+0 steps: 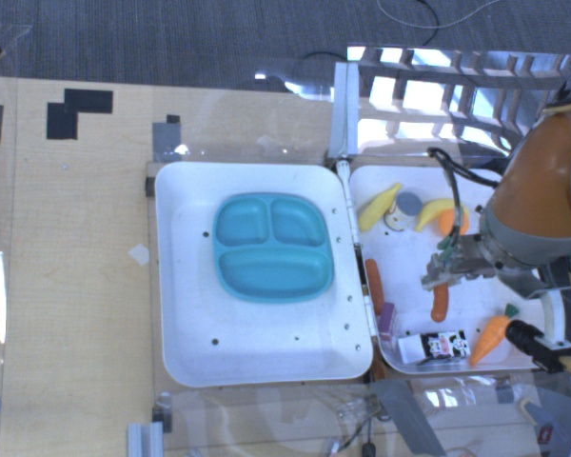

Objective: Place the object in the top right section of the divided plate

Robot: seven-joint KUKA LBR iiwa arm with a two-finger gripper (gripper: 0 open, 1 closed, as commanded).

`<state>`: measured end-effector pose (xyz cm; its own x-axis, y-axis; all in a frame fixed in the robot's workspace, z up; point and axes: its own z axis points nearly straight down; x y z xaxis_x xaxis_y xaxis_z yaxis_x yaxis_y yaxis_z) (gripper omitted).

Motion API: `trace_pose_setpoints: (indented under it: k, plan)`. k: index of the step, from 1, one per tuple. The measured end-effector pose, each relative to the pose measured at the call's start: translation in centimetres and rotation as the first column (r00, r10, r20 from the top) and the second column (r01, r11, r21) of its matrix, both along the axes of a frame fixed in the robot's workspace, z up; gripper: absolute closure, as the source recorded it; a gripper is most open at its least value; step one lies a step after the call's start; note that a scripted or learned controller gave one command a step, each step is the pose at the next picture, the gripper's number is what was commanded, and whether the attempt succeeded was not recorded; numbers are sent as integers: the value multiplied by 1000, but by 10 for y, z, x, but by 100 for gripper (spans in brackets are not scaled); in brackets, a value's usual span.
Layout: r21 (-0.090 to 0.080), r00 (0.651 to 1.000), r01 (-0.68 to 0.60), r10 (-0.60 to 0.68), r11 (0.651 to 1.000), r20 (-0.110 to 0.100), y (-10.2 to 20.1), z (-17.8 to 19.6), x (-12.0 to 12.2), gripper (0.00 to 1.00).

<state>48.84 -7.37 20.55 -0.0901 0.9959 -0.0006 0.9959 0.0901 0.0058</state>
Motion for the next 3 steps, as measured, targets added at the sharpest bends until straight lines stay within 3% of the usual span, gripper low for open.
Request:
trace_pose_setpoints:
  k: [1, 2, 3]
  plan:
    - [0, 999, -39, 39, 999, -1, 68, 19, 55, 100]
    - [-1, 985, -175, 175, 985, -2, 110, 14, 132, 100]
    - [-1, 982, -190, 190, 982, 0, 138, 14, 139, 100]
